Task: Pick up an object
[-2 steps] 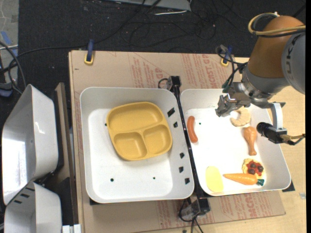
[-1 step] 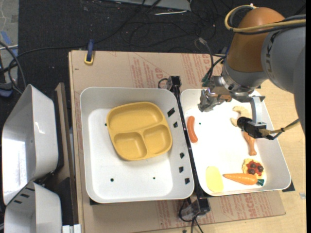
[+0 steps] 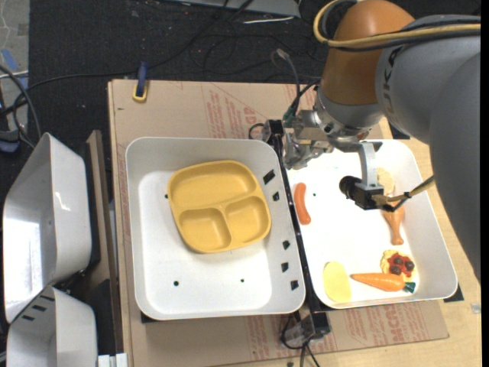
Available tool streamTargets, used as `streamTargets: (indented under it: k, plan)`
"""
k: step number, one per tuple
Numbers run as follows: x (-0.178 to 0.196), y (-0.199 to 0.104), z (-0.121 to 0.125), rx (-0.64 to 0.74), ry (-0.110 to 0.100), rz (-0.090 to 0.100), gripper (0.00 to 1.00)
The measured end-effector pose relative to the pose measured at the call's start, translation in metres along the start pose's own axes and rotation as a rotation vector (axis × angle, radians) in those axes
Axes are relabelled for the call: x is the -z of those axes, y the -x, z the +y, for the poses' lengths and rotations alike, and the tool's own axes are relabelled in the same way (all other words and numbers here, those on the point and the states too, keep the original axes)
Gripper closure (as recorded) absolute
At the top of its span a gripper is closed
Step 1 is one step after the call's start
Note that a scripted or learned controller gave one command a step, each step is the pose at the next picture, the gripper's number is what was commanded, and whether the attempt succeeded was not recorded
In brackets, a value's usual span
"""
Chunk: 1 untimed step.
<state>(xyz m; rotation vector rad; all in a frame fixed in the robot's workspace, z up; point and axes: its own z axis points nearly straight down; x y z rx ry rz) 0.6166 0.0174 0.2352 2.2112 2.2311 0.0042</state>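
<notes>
Jaws of the gripper point(image 3: 304, 150) sit among grey metal parts, and I cannot tell whether they are apart or together. Just below them, not touching, a sausage point(image 3: 302, 203) lies flat in the glossy white bin point(image 3: 336, 235): a smooth orange-red rod with rounded ends. Right of the sausage lies a tan drumstick point(image 3: 394, 224); lower right, a tapered orange carrot point(image 3: 376, 281) (a pale yellow oval point(image 3: 336, 280) beside it). Left of the sausage sits a matte yellow three-compartment plate point(image 3: 220, 205).

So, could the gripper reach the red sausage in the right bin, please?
Probably yes: the sausage lies uncovered near the gripper, though close beside the bin wall.
</notes>
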Motion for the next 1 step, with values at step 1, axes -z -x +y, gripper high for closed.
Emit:
streamTargets:
  k: [1]
  plan:
    - [-0.005,-0.064,0.0014,0.0,-0.001,-0.001,1.0]
